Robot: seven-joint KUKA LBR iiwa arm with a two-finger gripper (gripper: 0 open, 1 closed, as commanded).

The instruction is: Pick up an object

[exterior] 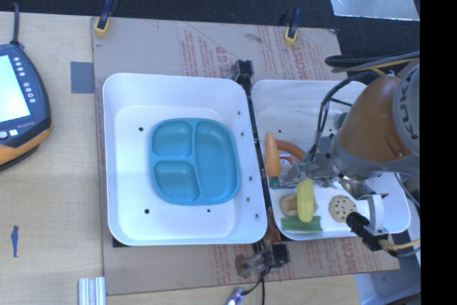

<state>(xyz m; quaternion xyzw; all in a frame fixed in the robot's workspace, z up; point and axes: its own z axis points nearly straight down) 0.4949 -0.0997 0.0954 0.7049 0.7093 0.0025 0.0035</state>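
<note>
A pale wooden tabletop (pixel 57 225) was seen from above, with dark carpet beyond its far edge. A brown cardboard sheet (pixel 186 50) was clamped over it by 2 yellow clips at the far side, and 2 shallow white bins were set on the sheet side by side, their inner walls touching. The left bin (pixel 121 153) was the larger in view and carried a blue 3-compartment plate (pixel 194 161) near its middle, with bare white floor left all around the plate. A teach pendant (pixel 20 100) lay at the tabletop's left edge.

The arm (pixel 375 121) was reached in over the right bin (pixel 285 100), and much of that bin's floor was covered by it. The hand (pixel 308 169) was seen low near the bin's middle; whether it was open or closed could not be told.

The corn cob (pixel 305 200) lay in the right bin's near half, its long axis running near to far. The carrot (pixel 272 153) lay just beside the dividing wall, its axis likewise near to far. A cookie (pixel 342 207) lay to the corn's right, near the front wall.
</note>
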